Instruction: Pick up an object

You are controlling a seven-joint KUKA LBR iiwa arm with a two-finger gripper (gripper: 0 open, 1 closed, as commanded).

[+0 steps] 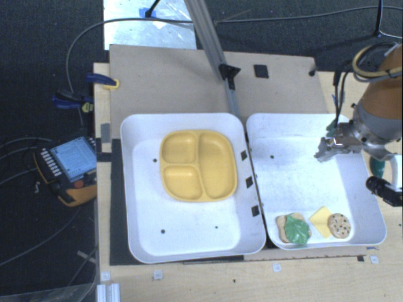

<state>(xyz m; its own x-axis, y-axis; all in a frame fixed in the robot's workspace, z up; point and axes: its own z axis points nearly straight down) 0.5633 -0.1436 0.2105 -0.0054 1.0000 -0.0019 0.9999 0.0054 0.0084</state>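
Cookie (pixel 339 225), round w/ dark chips, lies in the right bin (pixel 296 168), at that bin's near-right corner. Just left of the cookie, touching or nearly so, is a yellow cheese wedge (pixel 320 221). Left of the wedge sits a green leafy piece (pixel 298 231) lying over a tan sandwich-like toy (pixel 286 226); can't tell exactly what the tan item is. All these sit in a row along the right bin's near wall.

Gripper (pixel 328 148) hangs over the right bin's far-right part, well apart from the cookie, nothing seen between its fingers. Whether it's spread or pressed together can't be told from this angle. Arm (pixel 381 99) w/ orange band comes in from the right, above the gripper.

Left bin (pixel 141 231) touches the right bin along their shared edge. In it, toward the far side, rests a yellow divided plate (pixel 198 165) w/ three compartments, flat.

Beyond the left bin's outer side, on dark carpet, lies a handheld pendant w/ blue screen (pixel 68 162).
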